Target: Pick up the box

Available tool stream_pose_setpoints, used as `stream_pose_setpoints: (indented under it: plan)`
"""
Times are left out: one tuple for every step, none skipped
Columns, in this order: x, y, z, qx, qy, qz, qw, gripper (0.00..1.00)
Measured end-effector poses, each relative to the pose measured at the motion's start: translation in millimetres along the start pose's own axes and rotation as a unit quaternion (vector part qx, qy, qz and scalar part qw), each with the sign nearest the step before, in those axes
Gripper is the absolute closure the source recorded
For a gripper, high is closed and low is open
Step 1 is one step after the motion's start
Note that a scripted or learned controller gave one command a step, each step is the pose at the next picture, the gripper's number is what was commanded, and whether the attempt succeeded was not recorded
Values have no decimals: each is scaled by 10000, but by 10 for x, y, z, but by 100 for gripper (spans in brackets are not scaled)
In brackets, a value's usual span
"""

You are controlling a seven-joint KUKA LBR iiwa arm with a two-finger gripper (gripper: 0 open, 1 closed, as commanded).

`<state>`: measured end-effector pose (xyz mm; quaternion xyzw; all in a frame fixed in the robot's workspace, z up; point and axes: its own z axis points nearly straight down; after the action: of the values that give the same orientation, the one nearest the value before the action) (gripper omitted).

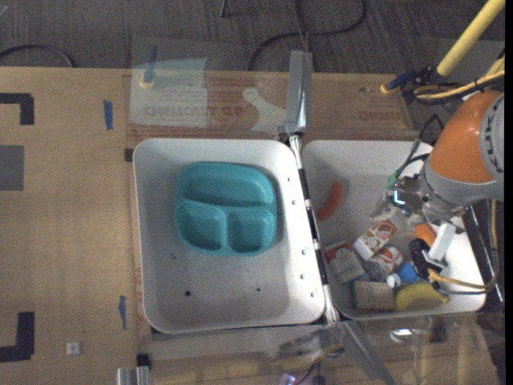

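Both white bins (152, 239) look smooth, slightly glossy plastic; the teal tray (227, 207) inside the left bin appears matt plastic; the bench (64, 239) resembles bare wood.

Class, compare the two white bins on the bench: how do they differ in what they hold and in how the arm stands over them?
The left bin holds a single teal divided tray; the right bin holds a jumble of small items, among them a box and a banana. The arm hangs over the right bin, not the left bin. Both are shallow, white and side by side.
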<state>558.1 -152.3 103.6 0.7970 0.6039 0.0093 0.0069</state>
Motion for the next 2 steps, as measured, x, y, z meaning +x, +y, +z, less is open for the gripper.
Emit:
stream_pose_setpoints:
  plan:
    - [576,-467,-1115,111,-28,-366,9993,100]
    - [573,-457,-1210,102,-29,-361,9993,100]
